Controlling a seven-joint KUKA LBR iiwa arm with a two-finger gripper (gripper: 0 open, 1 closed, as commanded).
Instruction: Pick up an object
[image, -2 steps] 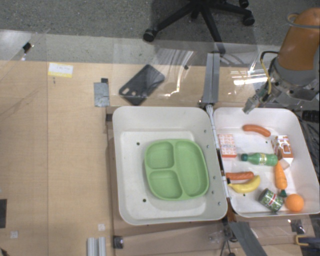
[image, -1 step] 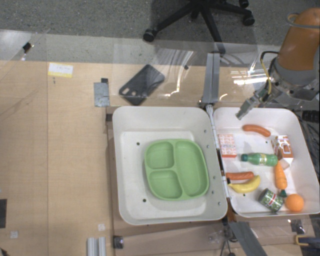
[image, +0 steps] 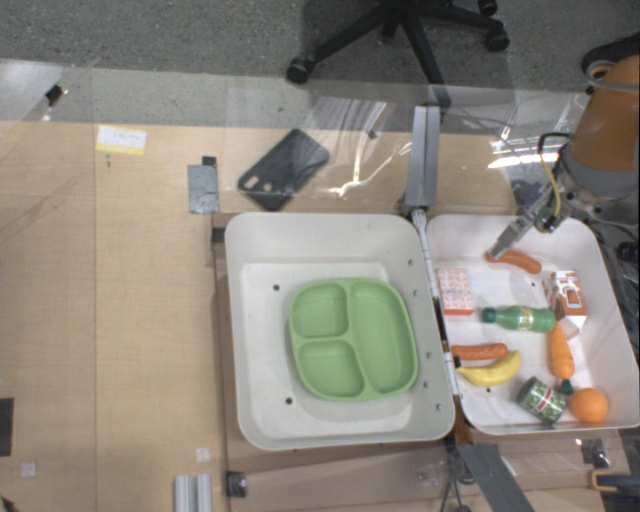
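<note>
My gripper (image: 503, 243) reaches down from the upper right into the back of the right bin (image: 470, 235). Its tip sits just above the left end of a red sausage (image: 519, 263); whether they touch is unclear. Nothing is visibly held. In front of the sausage lie a green bottle (image: 520, 319), a red-patterned card box (image: 455, 290), a small brown box (image: 568, 293), a carrot (image: 560, 353), a second sausage (image: 480, 352), a banana (image: 490, 372), a green can (image: 542, 400) and an orange (image: 590, 405).
The left bin (image: 320, 245) holds a green divided plate (image: 352, 338). A grey post (image: 425, 160) stands behind the gap between the bins. A dark phone (image: 284, 168) lies on the bench at the back, and an office chair base (image: 400, 30) stands beyond.
</note>
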